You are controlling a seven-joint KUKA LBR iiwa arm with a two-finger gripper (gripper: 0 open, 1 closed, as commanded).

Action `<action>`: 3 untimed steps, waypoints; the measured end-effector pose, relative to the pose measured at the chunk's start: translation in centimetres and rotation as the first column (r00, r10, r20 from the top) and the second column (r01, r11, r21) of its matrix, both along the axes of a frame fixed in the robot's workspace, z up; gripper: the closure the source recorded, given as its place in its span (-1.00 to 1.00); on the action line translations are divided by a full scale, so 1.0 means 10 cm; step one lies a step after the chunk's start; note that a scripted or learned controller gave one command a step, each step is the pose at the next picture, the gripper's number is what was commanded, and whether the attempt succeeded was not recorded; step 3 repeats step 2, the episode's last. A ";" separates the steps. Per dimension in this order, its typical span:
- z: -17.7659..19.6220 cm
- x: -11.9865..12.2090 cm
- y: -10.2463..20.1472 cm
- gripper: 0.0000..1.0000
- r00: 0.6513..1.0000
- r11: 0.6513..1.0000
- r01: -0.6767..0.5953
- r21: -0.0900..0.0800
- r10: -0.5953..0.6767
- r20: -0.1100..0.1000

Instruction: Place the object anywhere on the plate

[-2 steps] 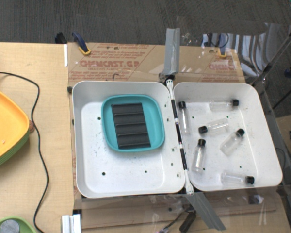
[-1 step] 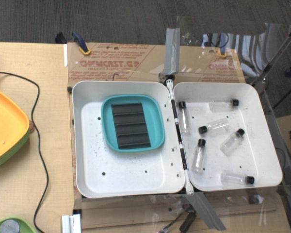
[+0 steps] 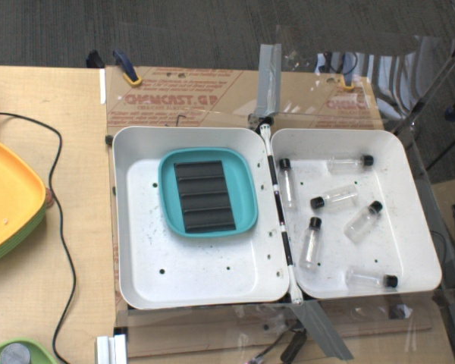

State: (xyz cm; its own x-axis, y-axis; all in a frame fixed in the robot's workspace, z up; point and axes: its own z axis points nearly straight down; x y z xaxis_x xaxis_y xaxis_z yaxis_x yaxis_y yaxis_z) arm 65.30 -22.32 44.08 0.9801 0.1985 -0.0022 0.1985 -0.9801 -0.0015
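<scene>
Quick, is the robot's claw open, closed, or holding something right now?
Gripper: cannot be told. The capped vials lie loose in the right bin.

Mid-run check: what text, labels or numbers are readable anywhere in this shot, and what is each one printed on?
"CHEMCAST GP": red print on the brown protective sheet behind the left bin; the letters are soft, so this is a best reading.
Small red line beneath it: too blurred to read.
Same red print repeated on the sheet's right part, behind the right bin: cut off and blurred, unreadable.
Teal plate, vials: no legible markings.
</scene>
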 end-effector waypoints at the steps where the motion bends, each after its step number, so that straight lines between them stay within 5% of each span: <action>1: 0.00 0.00 0.00 -1.00 1.000 1.000 0.000 0.000 0.000 -0.001; 3: 0.00 0.00 0.00 -1.00 1.000 1.000 0.000 0.000 0.000 0.001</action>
